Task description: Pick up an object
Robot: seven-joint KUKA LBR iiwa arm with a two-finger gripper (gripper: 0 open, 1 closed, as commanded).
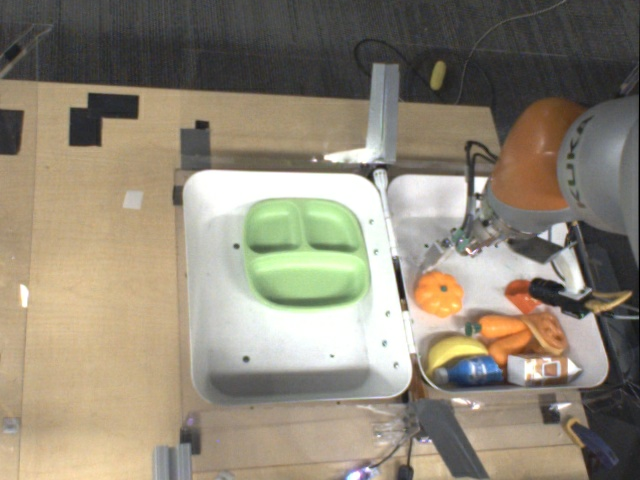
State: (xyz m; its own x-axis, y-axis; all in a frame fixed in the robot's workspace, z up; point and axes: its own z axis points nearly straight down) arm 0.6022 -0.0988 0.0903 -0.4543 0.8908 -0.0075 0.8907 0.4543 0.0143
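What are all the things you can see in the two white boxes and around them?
left bin: 1, white, left on the bench
divided plate: 1, green, in the left bin
right bin: 1, white, right on the bench
toy pumpkin: 1, orange, middle of the right bin
banana: 1, yellow, front of the right bin
carrots: 2, orange, right of the banana
blue item: 1, blue, front edge
small carton: 1, white and brown, front right corner
arm: 1, grey with orange band, over the right bin
gripper: 1, dark, above the pumpkin
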